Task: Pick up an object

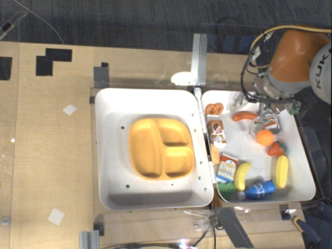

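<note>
While the arm (pixel 298 56) reaches in from the right, its gripper (pixel 265 119) is seen low over the far part of the right bin (pixel 306 188). Whether anything is pinched cannot be told. A red sausage (pixel 244 116) lies just beside the gripper, and an orange ball (pixel 265 137) sits just below it. Two bananas (pixel 241 176), a blue bottle (pixel 260 189) and small cartons (pixel 216 130) are spread nearer the front. A yellow divided tray (pixel 161 147) is held in the left bin (pixel 111 191).

Arm (pixel 293 56) above toy-filled right bin (pixel 306 183).
</note>
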